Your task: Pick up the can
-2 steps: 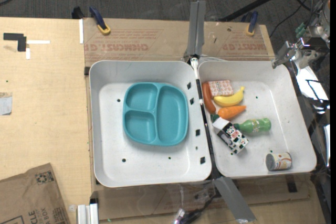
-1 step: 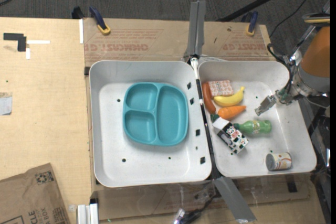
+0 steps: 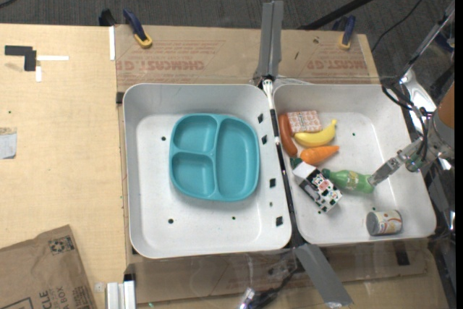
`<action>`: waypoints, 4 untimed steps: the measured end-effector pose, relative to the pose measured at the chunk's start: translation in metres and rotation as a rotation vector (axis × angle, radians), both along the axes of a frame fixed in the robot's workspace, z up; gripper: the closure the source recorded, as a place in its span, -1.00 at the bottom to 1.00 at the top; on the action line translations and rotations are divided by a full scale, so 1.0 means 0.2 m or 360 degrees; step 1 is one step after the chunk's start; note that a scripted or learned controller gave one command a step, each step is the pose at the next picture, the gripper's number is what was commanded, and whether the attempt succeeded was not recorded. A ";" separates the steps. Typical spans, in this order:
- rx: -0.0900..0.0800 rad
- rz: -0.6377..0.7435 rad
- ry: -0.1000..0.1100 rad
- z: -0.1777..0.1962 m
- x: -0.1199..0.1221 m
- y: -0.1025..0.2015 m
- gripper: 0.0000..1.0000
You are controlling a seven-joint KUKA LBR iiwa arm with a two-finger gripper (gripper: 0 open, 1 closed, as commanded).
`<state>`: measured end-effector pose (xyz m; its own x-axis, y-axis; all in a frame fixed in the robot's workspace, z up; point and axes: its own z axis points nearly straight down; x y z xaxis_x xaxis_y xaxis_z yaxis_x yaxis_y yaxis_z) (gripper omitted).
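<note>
The small silver-and-orange metal can (image 3: 383, 222) lies on its side in the right white bin (image 3: 362, 101), front corner. The end effector (image 3: 380, 175) touches the green plastic bottle (image 3: 349, 180) instead; whether it is open, I cannot tell. Descending here could grab the bottle.

glossy plastic plate (image 3: 215, 156), seemingly metal can (image 3: 384, 222)

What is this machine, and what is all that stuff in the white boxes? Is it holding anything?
It's a robot arm with a two-finger gripper, reaching in from the right. One camera looks down from above. The left white bin holds a teal divided plate. The right white bin has a yellow toy banana, an orange toy carrot, a green plastic bottle and a small pale can lying on its side. The gripper sits by the bottle; nothing shows between its fingers.
</note>
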<state>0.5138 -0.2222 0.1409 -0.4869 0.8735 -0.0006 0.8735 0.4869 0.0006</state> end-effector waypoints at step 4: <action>0.0001 0.0453 0.0001 -0.25 -0.18 0.00 -1.00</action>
<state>0.4779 -0.2218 0.0915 -0.7124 0.7018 0.0001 0.7018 0.7124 0.0005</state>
